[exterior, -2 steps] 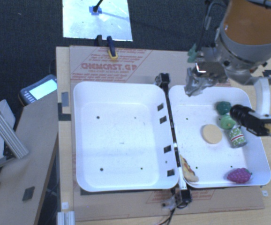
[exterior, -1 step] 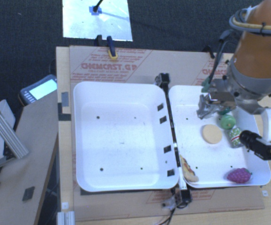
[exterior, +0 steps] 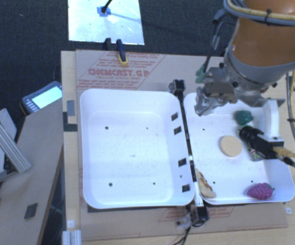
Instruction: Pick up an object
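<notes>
**Gripper over the right bin's far left corner; nearest objects lie to its right and toward the camera**

The arm [exterior: 270, 29] reaches in from the right, and its gripper [exterior: 204, 107] hangs above the far left corner of the right bin [exterior: 283, 195]. Nothing is seen between its fingers. Whether they stand wide or narrow cannot be told from this slant; the tips merge with the grey wrist housing.

Four candidate objects lie in the right bin. A green object [exterior: 243, 117] sits near the far side, to the right of the gripper and close to it. A tan round disc [exterior: 231, 146] lies mid-bin, toward the camera and to the right of the gripper. A pink, berry-like object [exterior: 260, 190] rests in the near right corner, well apart from the gripper. An orange-and-yellow piece [exterior: 205, 185] lies against the near left wall, almost straight toward the camera from the gripper, its long axis running roughly along that wall.

Judgement: no grasp is yet made. The green object is nearest, requiring a short traverse rightward before descent. The disc appears flat and may offer little purchase.

The left bin [exterior: 91, 198] adjoins the right along a shared divider [exterior: 184, 137].
</notes>
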Controlling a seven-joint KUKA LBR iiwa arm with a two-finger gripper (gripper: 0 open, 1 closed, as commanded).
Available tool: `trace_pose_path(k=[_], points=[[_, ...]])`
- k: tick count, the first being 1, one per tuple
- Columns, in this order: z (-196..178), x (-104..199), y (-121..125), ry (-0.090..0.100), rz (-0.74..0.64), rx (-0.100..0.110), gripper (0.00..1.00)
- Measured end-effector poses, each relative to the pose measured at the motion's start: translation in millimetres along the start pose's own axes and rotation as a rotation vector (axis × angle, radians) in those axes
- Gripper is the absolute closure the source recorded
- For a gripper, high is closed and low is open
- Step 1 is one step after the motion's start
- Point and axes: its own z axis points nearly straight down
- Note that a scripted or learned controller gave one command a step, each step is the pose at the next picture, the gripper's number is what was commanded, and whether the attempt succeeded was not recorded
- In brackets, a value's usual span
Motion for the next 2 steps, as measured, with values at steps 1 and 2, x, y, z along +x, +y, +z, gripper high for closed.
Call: trace_pose_path(k=[1,2], points=[[69,-50,-14,-0.004,0.012,0.010,1.00],[-49,-7,-11,0.002,0.001,-0.010,1.00]])
